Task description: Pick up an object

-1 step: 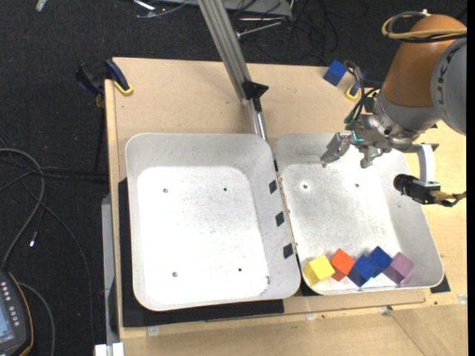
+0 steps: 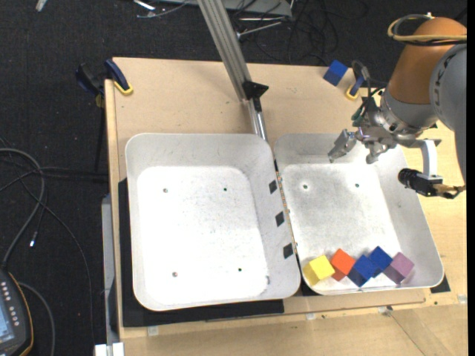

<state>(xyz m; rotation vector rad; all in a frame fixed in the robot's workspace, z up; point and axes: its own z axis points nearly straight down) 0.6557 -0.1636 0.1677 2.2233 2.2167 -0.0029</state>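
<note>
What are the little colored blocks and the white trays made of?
The colored blocks look like painted wood or foam: matte, solid colors, no shine, though the picture can't settle which. The white bins look like molded plastic: smooth, rounded corners, thin raised rims, scuffed with grey specks.

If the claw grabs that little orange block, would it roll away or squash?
The orange block looks flat-sided, so it should slide rather than roll. Its crisp edges suggest it is stiff. Wedged between the yellow block and blue block, it may nudge them.
</note>
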